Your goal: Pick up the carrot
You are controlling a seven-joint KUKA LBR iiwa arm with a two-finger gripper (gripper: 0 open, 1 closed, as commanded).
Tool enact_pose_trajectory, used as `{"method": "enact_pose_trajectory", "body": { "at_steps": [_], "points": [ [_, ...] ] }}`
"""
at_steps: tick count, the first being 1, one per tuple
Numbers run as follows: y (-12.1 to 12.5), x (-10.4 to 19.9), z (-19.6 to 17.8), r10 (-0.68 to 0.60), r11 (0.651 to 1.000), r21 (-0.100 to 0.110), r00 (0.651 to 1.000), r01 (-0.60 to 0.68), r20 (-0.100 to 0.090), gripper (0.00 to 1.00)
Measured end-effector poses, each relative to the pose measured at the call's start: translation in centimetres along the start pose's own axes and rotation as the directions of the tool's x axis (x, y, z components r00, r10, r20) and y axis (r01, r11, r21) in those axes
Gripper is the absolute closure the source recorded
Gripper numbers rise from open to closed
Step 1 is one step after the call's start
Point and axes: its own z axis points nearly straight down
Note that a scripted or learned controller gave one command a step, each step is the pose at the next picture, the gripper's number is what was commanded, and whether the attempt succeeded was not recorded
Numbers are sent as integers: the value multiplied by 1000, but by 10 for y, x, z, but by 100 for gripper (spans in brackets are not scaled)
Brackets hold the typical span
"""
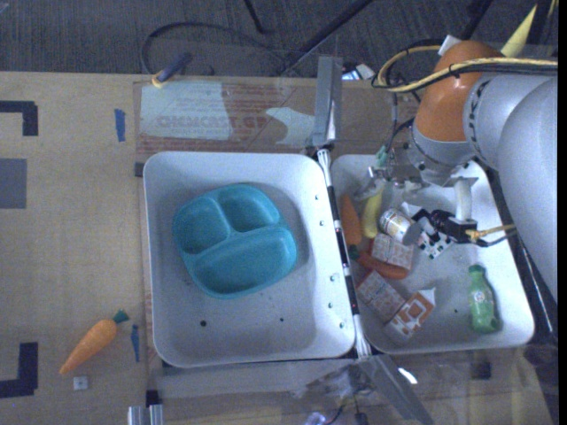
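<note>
Wooden bench with black corner marks and bits of blue tape, dark carpet and tripod legs and cables beyond its top edge. Two white bins sit side by side: the left bin holds a blue divided plate; the right bin is cluttered. In it, a carrot lies along the left wall, an orange piece just below it near small cartons, a green bottle toward the right side, and a yellow item and a can near the middle. Another carrot-shaped toy lies outside on the bench, left of the left bin, near the bottom-left corner mark. The grey arm with its orange band reaches from the right; the gripper is low over the right bin's upper middle, near the carrot but apart from it. Whether it is clenched or released, cannot tell.
</note>
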Motion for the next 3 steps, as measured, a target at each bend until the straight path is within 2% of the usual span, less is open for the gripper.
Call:
{"method": "enact_pose_trajectory", "body": {
  "at_steps": [1, 2, 3],
  "points": [
    [-1, -45, -102, -134, 991, -1, 991, 134, 0, 0],
    [-1, -44, -101, -134, 991, 0, 991, 134, 0, 0],
    [-2, -38, -1, -322, 947, 6, 947, 322, -3, 0]
  ]
}}
